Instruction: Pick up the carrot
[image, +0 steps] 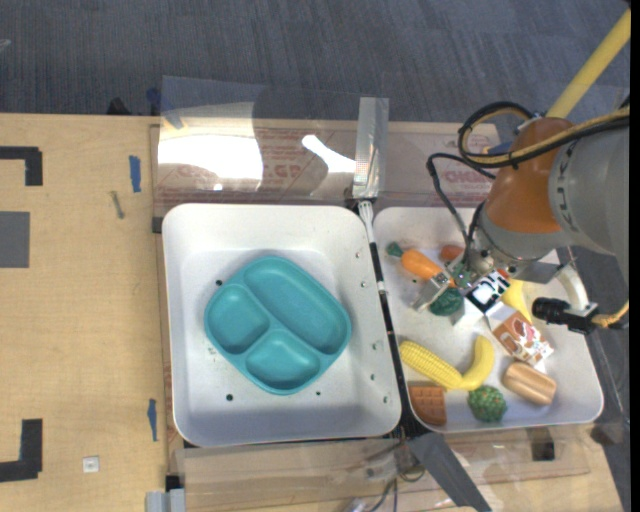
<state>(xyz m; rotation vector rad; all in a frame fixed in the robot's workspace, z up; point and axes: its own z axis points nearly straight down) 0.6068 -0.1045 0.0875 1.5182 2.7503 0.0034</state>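
1. Jaws: state could not be told; the gripper (447, 288) sat low in the right bin (590, 400), blurred among clutter.
2. Carrot (418, 264) lay near that bin's upper left corner, orange body with green top pointing toward the divider, just up-left of the gripper.
3. Whether metal touched the carrot could not be made out.
4. Other toys crowded the lower half: corn cob (428, 364), banana (482, 358), broccoli (487, 402), bread roll (528, 383).
5. Left bin (190, 400) held a teal divided plate (277, 322).
6. Judgement: arm reached low from the right likely because the carrot lay close to the wall; grasp not yet confirmed.
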